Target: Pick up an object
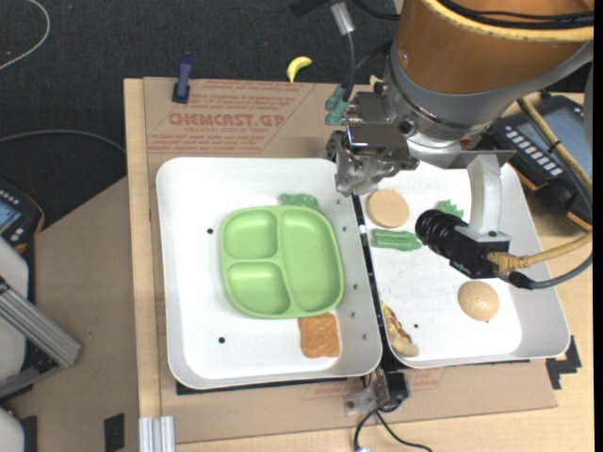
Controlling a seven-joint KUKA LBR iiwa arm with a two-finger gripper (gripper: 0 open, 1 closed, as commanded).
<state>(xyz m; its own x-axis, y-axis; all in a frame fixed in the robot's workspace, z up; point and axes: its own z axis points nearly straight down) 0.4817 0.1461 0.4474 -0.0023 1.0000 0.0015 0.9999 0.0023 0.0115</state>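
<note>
My gripper [354, 183] hangs over the ridge between the two bins, near their far edge. Just right of it a round tan disc [387, 208] lies in the right bin [542, 332]. A flat green strip [396, 240] sits below the disc, and another green piece [450, 209] shows to its right. A tan ball [479, 300] rests toward the front right. In the left bin [179, 252] a green divided plate [281, 259] fills the middle, with an orange-brown slab [319, 336] at its front edge and a small green piece [300, 200] behind it.
A yellow-brown scrap [398, 333] lies in the right bin's front left corner. Behind the bins a cardboard sheet [236, 111] bears a blue clip [182, 80] and a yellow piece [299, 67]. The arm's bulk overhangs the right bin's far half.
</note>
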